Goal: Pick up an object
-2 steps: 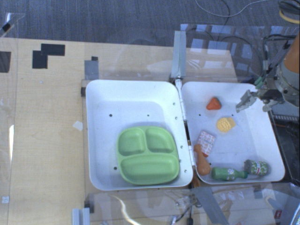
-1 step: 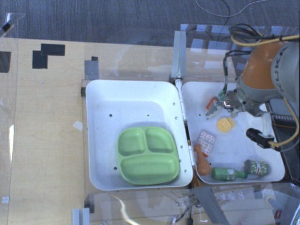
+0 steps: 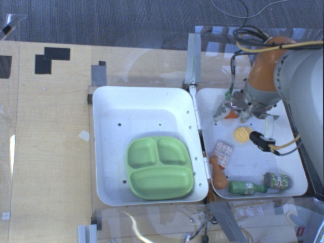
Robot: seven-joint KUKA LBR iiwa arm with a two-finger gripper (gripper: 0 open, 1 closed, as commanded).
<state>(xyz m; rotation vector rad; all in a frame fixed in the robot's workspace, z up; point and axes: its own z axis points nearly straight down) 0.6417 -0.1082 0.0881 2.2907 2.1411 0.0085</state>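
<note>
Here, grey two-finger gripper point(image 3: 234, 111) low at the far side of the right white bin point(image 3: 301, 185), finger state impossible to tell, just beside a small orange-red object point(image 3: 230, 115); yellow ridged lump point(image 3: 243, 134) nearer.

Single fixed camera above the table point(image 3: 45, 135), looking obliquely down on both white bins point(image 3: 109, 135); arm point(image 3: 298, 80) enters from right.
</note>
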